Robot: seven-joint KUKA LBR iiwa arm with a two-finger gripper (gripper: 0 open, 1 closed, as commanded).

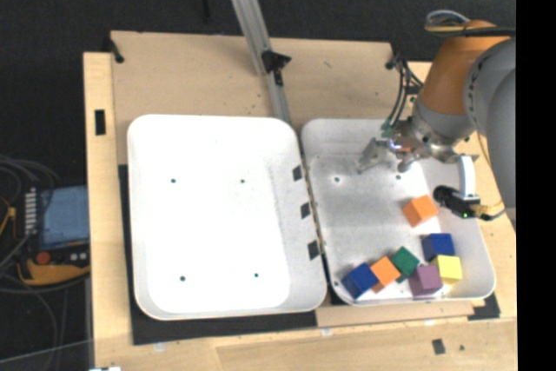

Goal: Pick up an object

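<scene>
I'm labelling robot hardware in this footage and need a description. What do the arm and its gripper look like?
The arm is a thick, rounded grey body with a broad orange band above the wrist. Thin dark cables run down beside the wrist, and a pale cable loops above the band. The gripper is small, metallic grey, with slim fingers below a compact wrist block.

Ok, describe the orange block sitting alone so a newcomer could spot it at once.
Look in the right-hand bin, along its right side. The lone orange block lies there, apart from the cluster of blocks at the near edge, whose own orange block touches blue and green ones.
</scene>
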